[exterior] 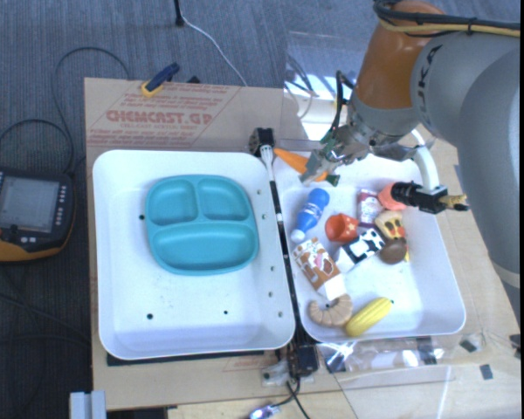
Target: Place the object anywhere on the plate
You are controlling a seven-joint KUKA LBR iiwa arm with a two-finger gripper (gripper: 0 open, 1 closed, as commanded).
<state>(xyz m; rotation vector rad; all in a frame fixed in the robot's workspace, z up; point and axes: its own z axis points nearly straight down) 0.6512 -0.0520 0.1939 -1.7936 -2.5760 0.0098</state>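
Note:
A blue plate point(201, 223) with three compartments lies in the left white bin point(122, 321), nothing on it. My gripper point(321, 168) hangs low over the back left corner of the right bin point(437, 312), below the orange wrist band. An orange carrot point(290, 158) lies in that corner, its right end reaching right up to the gripper, with a bit of green point(334, 180) just beneath. The wrist hides whether the carrot is gripped or just touched.
The right bin holds several toys: a blue bottle point(312, 209), a red piece point(341, 228), a brown carton point(317, 263), a croissant point(329, 312), a banana point(368, 316). A divider rail point(279, 225) separates the bins. A teach pendant point(22, 212) lies off the bench, left.

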